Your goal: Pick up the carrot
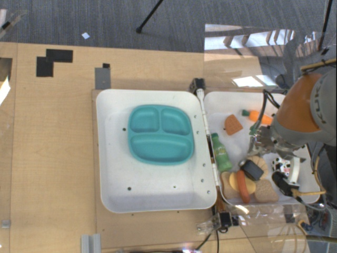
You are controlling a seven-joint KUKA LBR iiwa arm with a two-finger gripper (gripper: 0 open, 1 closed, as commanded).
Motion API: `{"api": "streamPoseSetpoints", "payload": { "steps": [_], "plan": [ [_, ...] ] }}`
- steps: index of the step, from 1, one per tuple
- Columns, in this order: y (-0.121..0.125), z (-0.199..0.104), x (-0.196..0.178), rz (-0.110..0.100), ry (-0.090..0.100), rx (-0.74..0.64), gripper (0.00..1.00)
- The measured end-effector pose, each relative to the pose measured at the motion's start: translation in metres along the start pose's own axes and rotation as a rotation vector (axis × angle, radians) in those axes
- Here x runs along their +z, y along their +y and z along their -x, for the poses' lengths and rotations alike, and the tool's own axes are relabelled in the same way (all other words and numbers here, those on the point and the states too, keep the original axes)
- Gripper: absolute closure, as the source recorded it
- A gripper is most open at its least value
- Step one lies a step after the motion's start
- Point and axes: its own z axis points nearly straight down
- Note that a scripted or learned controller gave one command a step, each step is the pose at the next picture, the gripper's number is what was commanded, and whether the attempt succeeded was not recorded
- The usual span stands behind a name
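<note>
carrot (260, 117) lies in the right bin (231, 105), just beside the arm (297, 112); gripper (259, 144) below it, state unclear

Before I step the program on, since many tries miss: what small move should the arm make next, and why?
Probably a short shift up the view, toward the carrot. The carrot lies near the far wall of the right bin, while the gripper hangs nearer the camera, above the pile of toy food, so it is not yet over its target.

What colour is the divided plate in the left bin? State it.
Teal, as the camera view shows: the divided plate.
</note>
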Motion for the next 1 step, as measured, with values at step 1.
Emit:
{"api": "streamPoseSetpoints", "payload": {
  "steps": [1],
  "plan": [
    [0.0496, 0.0553, 0.002, 0.003, -0.006, -0.134, 1.0]
  ]
}}
